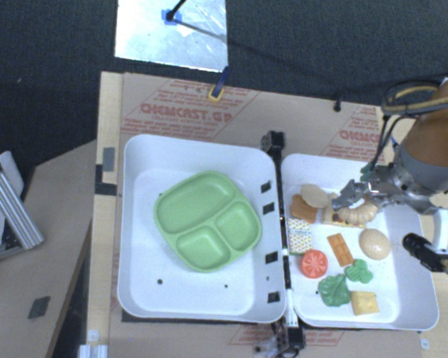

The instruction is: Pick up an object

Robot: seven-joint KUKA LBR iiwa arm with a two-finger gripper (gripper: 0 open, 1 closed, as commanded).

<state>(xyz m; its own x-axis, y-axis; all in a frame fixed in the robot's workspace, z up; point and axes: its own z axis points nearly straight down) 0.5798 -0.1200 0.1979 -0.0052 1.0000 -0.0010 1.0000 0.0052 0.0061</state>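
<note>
At the right of the frame, the arm point(439, 131) reaches over the right bin point(415, 308) with its claw point(356, 195) lowered into the upper part of that bin. The claw sits directly above a pale, ridged toy pastry point(359, 215) and just beside a round tan bread piece point(314, 195). Whether the claw is released or clenched cannot be determined at this resolution, and no object is visibly held.

Candidate objects all lie in the right bin: the pastry and bread piece at the top, a patterned square packet point(299, 237) at the left wall, an orange block point(339, 249), a beige egg shape point(374, 244), a red tomato slice point(314, 263), two green leafy pieces point(339, 290), and a yellow wedge point(364, 303). The left bin point(133, 283) holds a green divided plate point(207, 221).

Risks, as judged from this position:
- Crowding. The pastry, bread piece and a brown item beneath them are touching or nearly so. A descent here may land on two objects and pinch neither.
- Rounded surfaces. The pastry may roll or squirt out under closing pressure.
- Proximity to the centre divider point(282, 226). A pushed object may wedge against the bin wall.
</note>
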